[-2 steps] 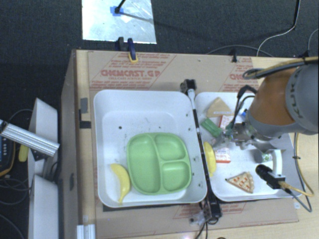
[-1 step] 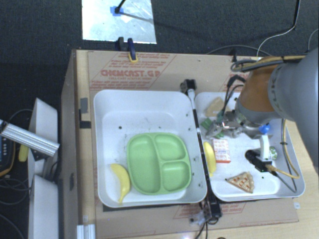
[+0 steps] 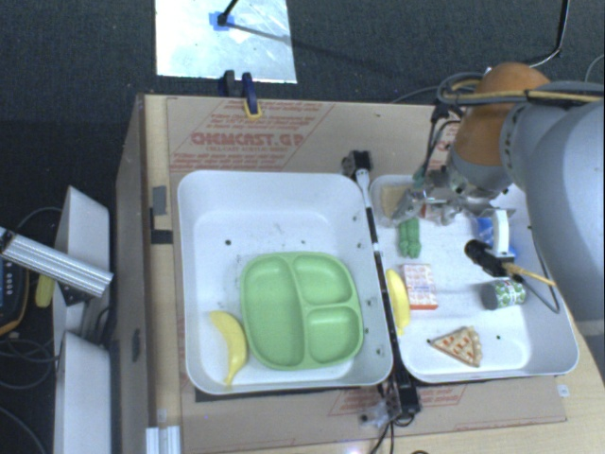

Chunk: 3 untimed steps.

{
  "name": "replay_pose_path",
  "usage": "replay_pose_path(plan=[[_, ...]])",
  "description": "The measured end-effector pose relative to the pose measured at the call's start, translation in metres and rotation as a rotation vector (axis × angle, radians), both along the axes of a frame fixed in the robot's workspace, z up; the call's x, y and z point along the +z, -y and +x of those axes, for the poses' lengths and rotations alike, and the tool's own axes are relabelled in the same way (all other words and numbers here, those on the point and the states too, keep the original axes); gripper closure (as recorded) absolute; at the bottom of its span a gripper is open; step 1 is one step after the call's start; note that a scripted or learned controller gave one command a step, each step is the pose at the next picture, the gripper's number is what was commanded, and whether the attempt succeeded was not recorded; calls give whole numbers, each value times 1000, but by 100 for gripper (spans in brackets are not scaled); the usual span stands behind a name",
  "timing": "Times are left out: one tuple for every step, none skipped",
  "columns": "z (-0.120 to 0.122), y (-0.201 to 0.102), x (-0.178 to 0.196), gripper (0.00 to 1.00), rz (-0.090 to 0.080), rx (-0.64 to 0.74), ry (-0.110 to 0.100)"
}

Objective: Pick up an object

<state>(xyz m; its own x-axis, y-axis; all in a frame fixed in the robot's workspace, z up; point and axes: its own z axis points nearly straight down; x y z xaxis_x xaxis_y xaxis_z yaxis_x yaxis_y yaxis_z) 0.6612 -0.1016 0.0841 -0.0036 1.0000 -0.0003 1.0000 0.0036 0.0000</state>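
Green pod (image 3: 409,235), a short, knobbly piece in bright green with a row of rounded bumps along its length, lies on the white floor of the right bin (image 3: 534,340), in the far part near the wall shared with the other bin. The tool (image 3: 430,206) hangs just beyond the pod's far end, low over the bin, and nothing is seen in its grip; whether it is set wide or narrow I cannot tell from this angle. The grey arm with its orange band (image 3: 493,112) rises behind it toward the right. A pale, round, see-through piece (image 3: 388,197) sits just left of the tool in the bin's far corner. Nearer the camera lie a small red-and-white box (image 3: 420,287), a yellow fruit (image 3: 398,301) against the shared wall, a small greyish can (image 3: 504,294) and a pizza slice (image 3: 458,346). The left bin (image 3: 265,211) holds a green divided plate (image 3: 302,310) with a banana (image 3: 230,344) touching its near left edge. Both bins rest on the brown tabletop (image 3: 236,121).
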Motion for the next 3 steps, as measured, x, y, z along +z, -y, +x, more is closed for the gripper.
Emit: replay_pose_path(plan=[[1, 0, 11, 100, -1, 3, 1], [-72, 47, 89, 100, -2, -2, 4], [-72, 46, 88, 0, 0, -2, 2]])
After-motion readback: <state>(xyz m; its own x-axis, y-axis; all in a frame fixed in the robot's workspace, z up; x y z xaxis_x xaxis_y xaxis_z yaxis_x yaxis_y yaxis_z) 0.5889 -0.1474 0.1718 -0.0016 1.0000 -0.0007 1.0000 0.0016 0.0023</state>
